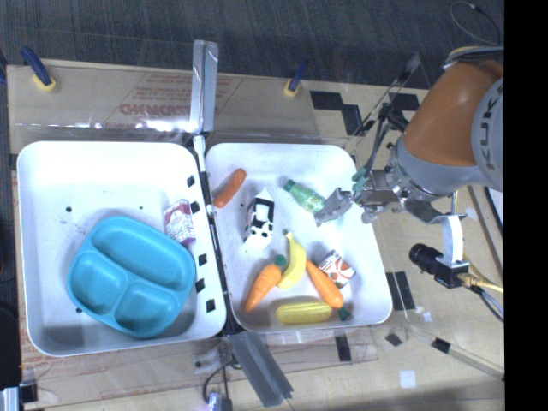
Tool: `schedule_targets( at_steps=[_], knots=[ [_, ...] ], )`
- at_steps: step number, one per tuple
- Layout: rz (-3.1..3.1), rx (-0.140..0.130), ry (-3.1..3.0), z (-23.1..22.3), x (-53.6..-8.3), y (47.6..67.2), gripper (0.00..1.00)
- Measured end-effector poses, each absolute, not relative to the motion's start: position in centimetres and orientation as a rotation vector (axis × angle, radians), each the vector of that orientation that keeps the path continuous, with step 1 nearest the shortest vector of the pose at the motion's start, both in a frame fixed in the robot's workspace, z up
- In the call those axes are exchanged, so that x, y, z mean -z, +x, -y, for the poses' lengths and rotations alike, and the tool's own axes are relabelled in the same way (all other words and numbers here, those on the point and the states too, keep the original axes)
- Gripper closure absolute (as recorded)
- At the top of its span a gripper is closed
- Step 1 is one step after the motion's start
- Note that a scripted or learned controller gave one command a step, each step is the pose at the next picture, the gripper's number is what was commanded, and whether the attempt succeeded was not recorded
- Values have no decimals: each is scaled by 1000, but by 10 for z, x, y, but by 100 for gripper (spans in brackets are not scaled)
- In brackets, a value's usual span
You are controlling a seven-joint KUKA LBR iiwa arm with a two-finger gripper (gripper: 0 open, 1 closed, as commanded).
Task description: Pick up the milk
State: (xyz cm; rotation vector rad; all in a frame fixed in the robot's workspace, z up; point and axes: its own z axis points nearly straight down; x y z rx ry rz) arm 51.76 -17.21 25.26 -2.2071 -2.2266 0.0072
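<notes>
The small black-and-white cow-patterned milk carton (259, 220) is seen lying in the right white bin (364, 276), near the divider, beside a yellow banana (294, 260). The tool (336, 205) is held above the bin's right side, near a green bottle (305, 195), well apart from the carton; nothing is seen grasped, and its state cannot be told.

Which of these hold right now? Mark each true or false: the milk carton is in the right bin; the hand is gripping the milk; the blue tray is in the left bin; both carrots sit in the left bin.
1. The milk carton is in the right bin. True.
2. The hand is gripping the milk. False: it is by the green bottle, apart from the carton.
3. The blue tray is in the left bin. True.
4. Both carrots sit in the left bin. False: both carrots lie in the right bin.
</notes>
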Motion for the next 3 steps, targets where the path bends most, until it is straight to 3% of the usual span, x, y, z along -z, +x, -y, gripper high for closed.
schedule_targets(
  at_steps=[1,2,3],
  knots=[
    [2616,-5,-1729,104,-181,567,0],
    [2631,-3,-1713,101,-207,616,0],
    [2718,-3,-1567,110,-101,592,0]
  ],
)
